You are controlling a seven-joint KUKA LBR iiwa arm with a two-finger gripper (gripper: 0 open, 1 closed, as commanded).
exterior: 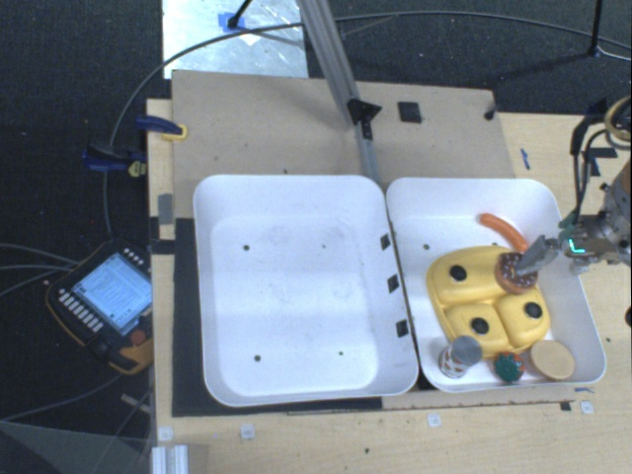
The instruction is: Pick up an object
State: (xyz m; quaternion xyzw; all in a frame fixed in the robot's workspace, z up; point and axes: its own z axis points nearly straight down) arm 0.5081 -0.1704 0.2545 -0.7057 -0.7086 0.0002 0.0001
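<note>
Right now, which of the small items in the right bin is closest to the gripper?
The brown donut-shaped piece, lying on top of the yellow toy, right at the gripper. The orange sausage lies a little farther; the can, green ball and tan disc sit at the bin's near edge.

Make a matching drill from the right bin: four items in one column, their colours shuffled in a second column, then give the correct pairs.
Items
1. large moulded toy
2. sausage-shaped piece
3. small ball
4. flat disc

Colours
A. tan
B. yellow
C. orange
D. green

Pairs: 1-B, 2-C, 3-D, 4-A. All four lie in the right bin; the ball and disc sit at its near edge, beside each other.
</note>
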